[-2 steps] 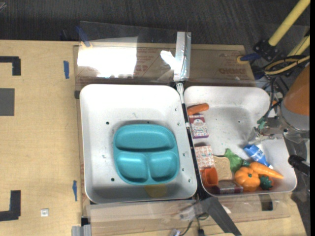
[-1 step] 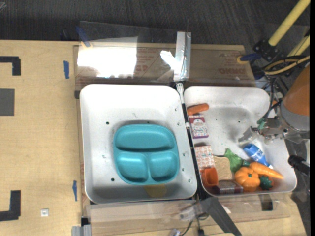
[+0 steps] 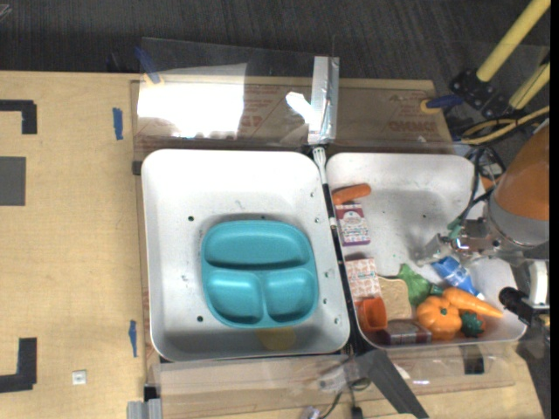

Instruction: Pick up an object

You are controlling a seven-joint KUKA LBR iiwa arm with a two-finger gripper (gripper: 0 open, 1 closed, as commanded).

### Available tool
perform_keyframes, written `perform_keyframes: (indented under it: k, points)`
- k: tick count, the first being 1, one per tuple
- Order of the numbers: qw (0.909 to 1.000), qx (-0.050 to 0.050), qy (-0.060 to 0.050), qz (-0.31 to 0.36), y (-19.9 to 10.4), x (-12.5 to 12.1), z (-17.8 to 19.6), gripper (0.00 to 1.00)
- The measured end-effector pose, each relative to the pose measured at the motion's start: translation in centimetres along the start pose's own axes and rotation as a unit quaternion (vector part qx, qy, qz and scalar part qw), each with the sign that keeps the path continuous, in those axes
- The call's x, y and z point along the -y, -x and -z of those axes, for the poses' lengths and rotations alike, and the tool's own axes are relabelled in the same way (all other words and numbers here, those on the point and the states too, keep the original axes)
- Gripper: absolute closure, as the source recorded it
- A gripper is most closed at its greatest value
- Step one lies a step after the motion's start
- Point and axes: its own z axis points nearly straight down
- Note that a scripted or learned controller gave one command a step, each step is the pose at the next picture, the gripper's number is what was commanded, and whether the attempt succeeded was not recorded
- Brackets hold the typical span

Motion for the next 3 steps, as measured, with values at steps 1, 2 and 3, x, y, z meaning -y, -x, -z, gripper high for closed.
perform_keyframes:
  k: [1,2,3]
  points:
    - [1.0,0.002,0.004,-0.001,0.2,-0.2,1.2,1.0]
    - [0.995,0.003,0.0,0.1,-0.8,2.1,7.9,1.0]
    - [0.995,0.003,-0.001,0.1,-0.8,2.2,7.8,0.0]
